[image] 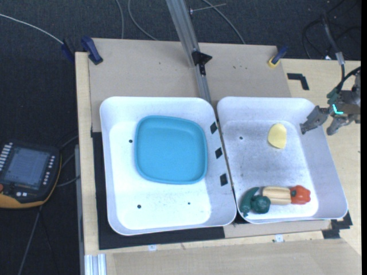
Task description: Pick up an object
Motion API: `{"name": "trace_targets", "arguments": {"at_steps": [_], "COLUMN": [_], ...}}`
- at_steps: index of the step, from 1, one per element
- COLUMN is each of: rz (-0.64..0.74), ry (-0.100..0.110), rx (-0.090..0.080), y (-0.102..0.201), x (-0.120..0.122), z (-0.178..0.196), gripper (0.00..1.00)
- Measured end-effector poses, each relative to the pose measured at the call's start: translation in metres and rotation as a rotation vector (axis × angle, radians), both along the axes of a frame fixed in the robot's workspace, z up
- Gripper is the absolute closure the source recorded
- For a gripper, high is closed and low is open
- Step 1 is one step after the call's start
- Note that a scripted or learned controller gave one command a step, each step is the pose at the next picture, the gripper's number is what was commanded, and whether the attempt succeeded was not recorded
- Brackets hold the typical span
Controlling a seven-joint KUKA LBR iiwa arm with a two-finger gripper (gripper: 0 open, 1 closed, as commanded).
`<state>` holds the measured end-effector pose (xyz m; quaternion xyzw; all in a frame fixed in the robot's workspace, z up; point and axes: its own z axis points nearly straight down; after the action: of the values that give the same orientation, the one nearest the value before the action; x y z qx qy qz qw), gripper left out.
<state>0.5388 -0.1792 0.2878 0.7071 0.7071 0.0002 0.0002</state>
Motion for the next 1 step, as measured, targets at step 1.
{"name": "trace_targets", "arguments": {"at_steps": [1], "rz": [0.000], "ry": [0.000], "rx": [0.000], "y": [0.0000], "x": [0.0000], "z": [-0.0001], "gripper": [0.00]}}
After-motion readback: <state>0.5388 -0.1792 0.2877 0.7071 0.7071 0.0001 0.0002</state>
